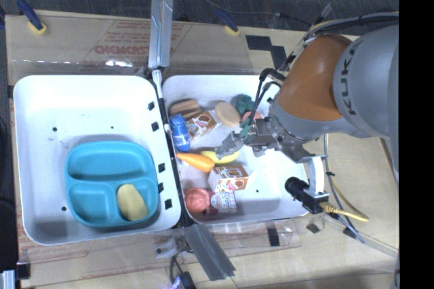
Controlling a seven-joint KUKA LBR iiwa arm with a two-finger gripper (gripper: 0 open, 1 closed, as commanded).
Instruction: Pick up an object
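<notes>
Clutter risks a missed grasp: banana (220, 157) and carrot (195, 161) crowd just beneath the end effector (234, 143), whose opening I cannot tell.

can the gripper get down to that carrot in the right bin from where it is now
Probably yes. The gripper hangs over the right bin close by the carrot, whose orange top is uncovered, though a banana lies against its end.
</notes>
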